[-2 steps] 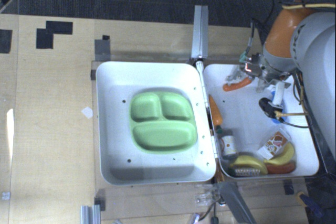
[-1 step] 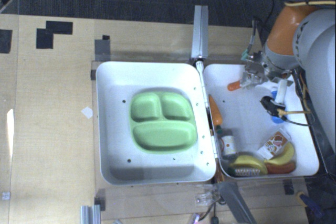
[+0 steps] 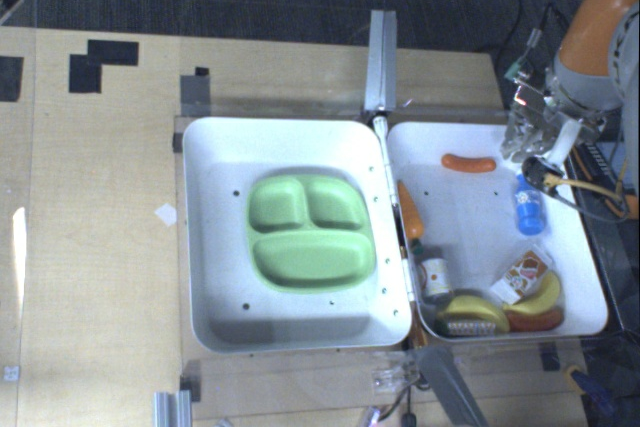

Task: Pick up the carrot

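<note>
The carrot [image 3: 409, 211] is a slim orange root with a dark green tip at its near end. It lies lengthwise against the left wall of the right bin [image 3: 596, 287]. My gripper [image 3: 533, 143] hangs over the far right corner of that bin, well to the right of the carrot and apart from it. Between the two lies an orange-red sausage [image 3: 468, 163]. I see nothing held at the gripper.
A blue bottle [image 3: 529, 213] lies just below the gripper. A small can [image 3: 434, 277], a yellow banana [image 3: 474, 311], a second banana [image 3: 541, 300] and a snack packet [image 3: 522, 275] crowd the near end. The left bin [image 3: 210, 245] holds a green divided plate [image 3: 310, 230].
</note>
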You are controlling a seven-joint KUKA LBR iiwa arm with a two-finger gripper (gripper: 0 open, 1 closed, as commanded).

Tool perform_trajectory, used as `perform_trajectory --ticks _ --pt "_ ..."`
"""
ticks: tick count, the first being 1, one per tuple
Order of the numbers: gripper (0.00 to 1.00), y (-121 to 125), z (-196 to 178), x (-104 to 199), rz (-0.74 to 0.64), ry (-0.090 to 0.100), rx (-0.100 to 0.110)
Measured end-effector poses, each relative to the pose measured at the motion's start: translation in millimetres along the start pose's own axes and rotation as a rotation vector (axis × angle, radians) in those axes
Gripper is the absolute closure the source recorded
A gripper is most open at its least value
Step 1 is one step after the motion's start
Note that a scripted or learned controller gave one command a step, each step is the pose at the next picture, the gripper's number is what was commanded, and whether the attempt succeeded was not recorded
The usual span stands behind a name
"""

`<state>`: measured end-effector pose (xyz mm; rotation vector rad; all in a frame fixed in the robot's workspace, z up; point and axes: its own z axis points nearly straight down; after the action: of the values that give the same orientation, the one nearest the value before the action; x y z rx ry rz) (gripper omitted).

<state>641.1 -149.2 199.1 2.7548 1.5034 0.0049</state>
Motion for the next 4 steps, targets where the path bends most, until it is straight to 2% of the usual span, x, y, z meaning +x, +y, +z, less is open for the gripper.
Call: perform_trajectory --ticks 1,2,3,4 --pt "1.0 -1 -95 -24 -0.232 0.0 -0.001" --pt "1.0 -52 -17 47 -0.202 0.0 0.003" --pt "1.0 -94 -17 17 -0.63 0.001 0.001" --pt "1.0 -88 -71 -81 -0.838 0.0 -0.003"
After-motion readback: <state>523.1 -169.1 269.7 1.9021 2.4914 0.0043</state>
